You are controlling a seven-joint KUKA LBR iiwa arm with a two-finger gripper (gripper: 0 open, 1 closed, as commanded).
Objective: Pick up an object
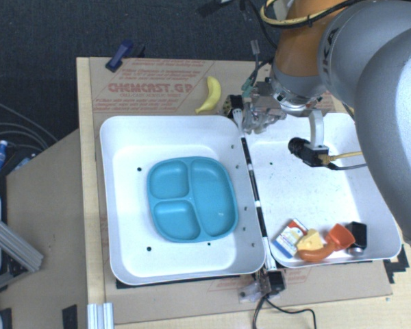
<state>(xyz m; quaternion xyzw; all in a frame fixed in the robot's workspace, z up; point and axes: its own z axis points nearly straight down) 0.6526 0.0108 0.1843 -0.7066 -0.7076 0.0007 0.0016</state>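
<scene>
While the big grey arm with its orange band (342,46) leans in from the right, its gripper (260,115) hangs over the far inner corner of the right-hand shallow white bin (315,204), near the divide between the two bins; whether it is released or clenched I cannot tell from this slant, and nothing can be made out in its grasp. Next in size, the left-hand shallow white bin (123,184) carries a light-blue three-compartment plastic plate (190,199) lying flat near its middle: stiff, light and smooth, probably awkward to pinch except at its rim. Likelier candidates for picking sit in a small heap at the near edge of the right bin: an orange and yellow cluster of toy-like pieces (318,244), a small red, white and blue carton (290,235) just beside them, and a dark block (358,234) at the far right end. These look light and rigid; I would judge the carton's flat sides the safest place to grip, since the crowded rounded pieces may slip or nudge each other. A yellow plastic banana (209,96) lies outside the bins on the brown cardboard-covered bench (151,88), and dark carpet (68,19) with cables surrounds everything.
</scene>
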